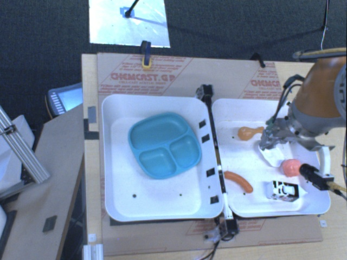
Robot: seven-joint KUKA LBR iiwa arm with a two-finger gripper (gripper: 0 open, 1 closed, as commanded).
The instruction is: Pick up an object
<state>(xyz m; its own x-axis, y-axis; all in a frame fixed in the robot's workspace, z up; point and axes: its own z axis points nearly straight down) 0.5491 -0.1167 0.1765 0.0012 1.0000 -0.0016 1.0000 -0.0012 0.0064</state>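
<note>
Cardboard-covered bench (162, 75) bearing two shallow white bins, seen from above. Left bin (116, 145), well to the left of the claw, holds a blue divided plate (164, 151). Right bin (238, 199) lies beneath the claw (269, 140), which hangs low over a white crumpled item (271, 155); whether it is released or clenched cannot be told. Just left of the claw: an orange pear-shaped toy (249, 132). Below-left: an orange sausage-shaped toy (239, 181), probably light, smooth and slippery; best pinched across its narrow middle. Just below-right: a pink ball (290, 167), likely to roll. Further below: a black-and-white block (284, 189).
</note>
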